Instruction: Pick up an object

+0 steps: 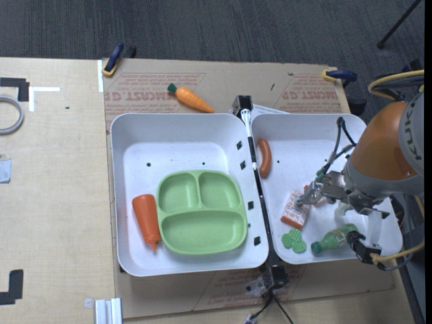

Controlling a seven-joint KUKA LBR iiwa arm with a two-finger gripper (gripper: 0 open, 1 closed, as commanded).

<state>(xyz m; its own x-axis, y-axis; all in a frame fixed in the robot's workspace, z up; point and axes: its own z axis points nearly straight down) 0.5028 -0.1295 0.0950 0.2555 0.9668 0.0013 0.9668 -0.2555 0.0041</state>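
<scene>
Bins (121, 201) first: the left holds a green tray (201, 211) and a carrot (146, 218). In the right, my gripper (312, 196) hangs low at the small packet (294, 210), likely my target; my grip state I cannot tell.

Light: bright and even from above my bench.
Shadows: soft, faint ones inside the left bin (128, 133) along its walls.
Glare: white bin floors nearly washed out.
Sharpness: green plate (201, 212) fairly crisp; my arm (388, 147) slightly soft.
Edges: straight, little bending.
</scene>
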